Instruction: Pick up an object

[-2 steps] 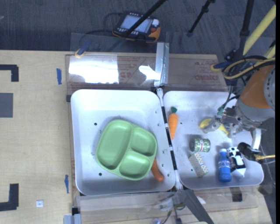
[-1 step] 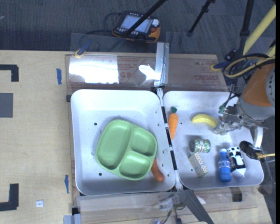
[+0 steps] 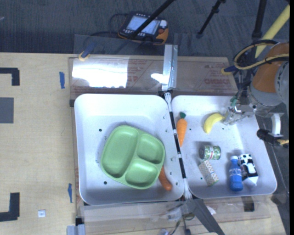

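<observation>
So far nothing is lifted. The grey two-finger gripper (image 3: 231, 114) is seen low in the right white bin (image 3: 266, 183), just beside the yellow plastic banana (image 3: 212, 122), which lies on the bin floor. Whether it is gripped cannot be told. The lift is judged still to be done.

A robot lab: a robot arm (image 3: 268, 78), two white bins (image 3: 87, 114) of toys, camera stands (image 3: 216, 13), and cables.
</observation>
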Tool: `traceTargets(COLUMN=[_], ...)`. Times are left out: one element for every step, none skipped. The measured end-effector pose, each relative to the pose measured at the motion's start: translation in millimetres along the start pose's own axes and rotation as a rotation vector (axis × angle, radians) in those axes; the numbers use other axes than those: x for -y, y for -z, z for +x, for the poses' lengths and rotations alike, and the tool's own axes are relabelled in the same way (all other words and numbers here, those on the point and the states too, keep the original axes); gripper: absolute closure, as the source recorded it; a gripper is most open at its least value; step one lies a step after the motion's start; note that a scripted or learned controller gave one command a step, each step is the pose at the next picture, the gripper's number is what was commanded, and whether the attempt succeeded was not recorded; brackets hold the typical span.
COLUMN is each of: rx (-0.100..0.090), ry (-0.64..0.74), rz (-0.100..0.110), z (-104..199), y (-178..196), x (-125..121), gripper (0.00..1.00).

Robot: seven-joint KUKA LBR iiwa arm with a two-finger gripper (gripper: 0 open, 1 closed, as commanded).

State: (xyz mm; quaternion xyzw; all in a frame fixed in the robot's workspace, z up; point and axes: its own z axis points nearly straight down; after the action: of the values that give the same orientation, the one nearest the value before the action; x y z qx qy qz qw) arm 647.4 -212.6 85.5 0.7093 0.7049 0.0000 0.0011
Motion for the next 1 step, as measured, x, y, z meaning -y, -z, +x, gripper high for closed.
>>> traceTargets(rx=[0.001], ry=[0.234], rz=[-0.002], z=[-8.5], y=[78.6], x=[-18.0], gripper=[1.00])
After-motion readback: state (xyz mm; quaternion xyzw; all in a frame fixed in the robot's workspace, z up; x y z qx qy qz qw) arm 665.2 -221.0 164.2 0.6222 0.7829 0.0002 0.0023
